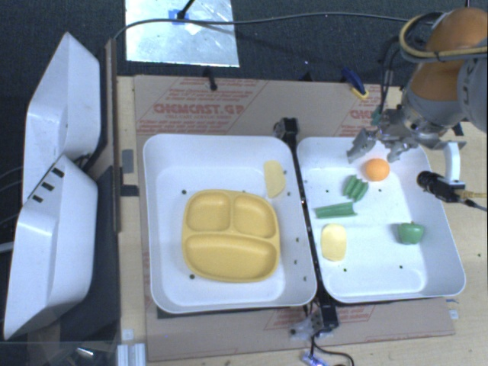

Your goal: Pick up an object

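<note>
Nothing is picked up yet: the gripper [379,148] hangs spread wide and empty just above the orange ball [377,169] at the far side of the right bin [435,280].

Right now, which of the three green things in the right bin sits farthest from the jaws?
The green pepper, alone near the bin's right edge. The other two, a ridged green piece and a long bean, lie together nearer the middle, just below the orange ball by the gripper.
</note>
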Controlling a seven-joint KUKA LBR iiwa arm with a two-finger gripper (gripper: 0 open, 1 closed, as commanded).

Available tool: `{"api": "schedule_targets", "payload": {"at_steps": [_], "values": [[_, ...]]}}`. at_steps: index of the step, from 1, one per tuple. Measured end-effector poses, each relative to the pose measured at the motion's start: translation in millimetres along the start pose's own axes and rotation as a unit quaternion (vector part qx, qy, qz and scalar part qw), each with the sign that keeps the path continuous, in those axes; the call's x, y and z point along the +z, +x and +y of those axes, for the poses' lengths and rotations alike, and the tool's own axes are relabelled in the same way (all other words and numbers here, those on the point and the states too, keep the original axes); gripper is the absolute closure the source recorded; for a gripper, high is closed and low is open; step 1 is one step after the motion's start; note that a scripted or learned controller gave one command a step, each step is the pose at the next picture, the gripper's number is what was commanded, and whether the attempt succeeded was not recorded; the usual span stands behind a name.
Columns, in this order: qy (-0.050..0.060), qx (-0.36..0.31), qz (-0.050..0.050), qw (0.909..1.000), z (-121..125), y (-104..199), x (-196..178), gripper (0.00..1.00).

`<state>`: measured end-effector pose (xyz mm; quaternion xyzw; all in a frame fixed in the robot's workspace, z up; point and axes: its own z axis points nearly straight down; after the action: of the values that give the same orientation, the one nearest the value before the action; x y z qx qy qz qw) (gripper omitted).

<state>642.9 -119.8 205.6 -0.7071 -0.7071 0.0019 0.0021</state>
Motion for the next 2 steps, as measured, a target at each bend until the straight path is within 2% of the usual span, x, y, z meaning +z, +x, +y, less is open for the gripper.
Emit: {"api": "schedule_targets", "payload": {"at_steps": [1, 2], "values": [[-0.003, 0.000, 0.000, 1.0000, 1.4, 0.2, -3.8, 0.00], [-0.001, 0.000, 0.000, 1.0000, -1.3, -6.8, 55.7, 0.00]]}}
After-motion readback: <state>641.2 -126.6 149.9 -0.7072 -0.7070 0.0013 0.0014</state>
